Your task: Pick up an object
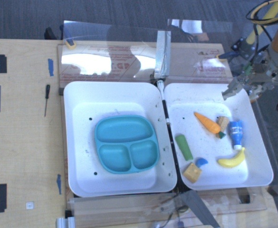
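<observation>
**Camera view: gripper hovers at the right bin's far corner**

The two-finger gripper hangs over the far right corner of the shallow white right bin, fingers spread and holding nothing, probably staged above the toys before a descent. Nearest below lies the orange plastic carrot, touching a small tan block; the blue-and-white bottle just beside crowds it (a tight cluster). Farther off: yellow banana, green cylinder. The left bin holds a teal divided tray.
</observation>
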Controlling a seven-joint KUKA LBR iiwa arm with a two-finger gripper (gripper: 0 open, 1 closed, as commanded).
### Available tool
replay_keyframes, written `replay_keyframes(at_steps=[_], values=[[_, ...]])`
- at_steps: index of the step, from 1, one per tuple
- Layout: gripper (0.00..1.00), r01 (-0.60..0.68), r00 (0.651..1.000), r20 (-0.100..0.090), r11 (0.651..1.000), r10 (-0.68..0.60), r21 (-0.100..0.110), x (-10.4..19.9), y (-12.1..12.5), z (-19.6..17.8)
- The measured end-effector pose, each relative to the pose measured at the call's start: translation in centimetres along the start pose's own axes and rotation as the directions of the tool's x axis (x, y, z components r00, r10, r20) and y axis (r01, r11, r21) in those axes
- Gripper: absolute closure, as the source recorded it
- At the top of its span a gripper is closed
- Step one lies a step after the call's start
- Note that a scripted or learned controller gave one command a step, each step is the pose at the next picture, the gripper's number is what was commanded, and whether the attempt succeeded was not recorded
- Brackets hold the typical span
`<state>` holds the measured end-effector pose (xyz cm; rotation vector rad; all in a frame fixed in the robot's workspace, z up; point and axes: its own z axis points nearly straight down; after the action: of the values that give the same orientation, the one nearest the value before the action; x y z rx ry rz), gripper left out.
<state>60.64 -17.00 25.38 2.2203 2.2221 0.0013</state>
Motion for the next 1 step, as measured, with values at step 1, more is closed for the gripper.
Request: replay_keyframes(at_steps=[1], values=[[0.00, 0.302, 0.953, 0.005, 0.953, -0.302, -0.006, 1.64, -0.55, -6.12]])
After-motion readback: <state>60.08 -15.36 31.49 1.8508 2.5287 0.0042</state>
